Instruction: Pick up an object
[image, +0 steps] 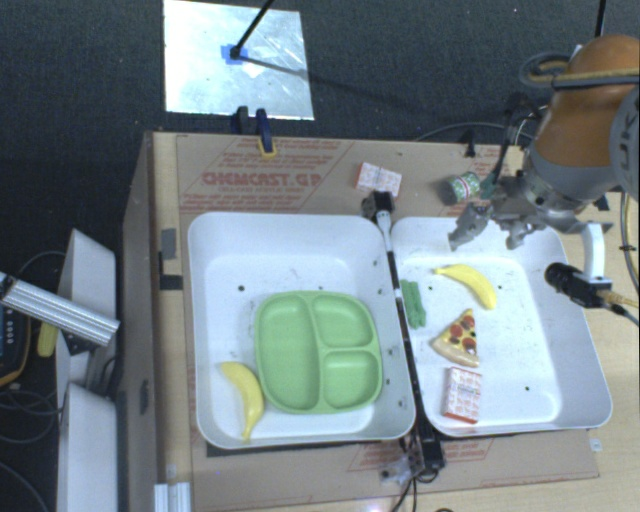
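Above the right bin's (585, 400) far edge, the gripper (493, 228) hangs with its fingers spread apart, holding nothing. Below it lie a banana (471, 281), a pizza slice (458, 339) and a red-and-white packet (462, 393), well spaced. A green block (412, 303) hugs the left wall.
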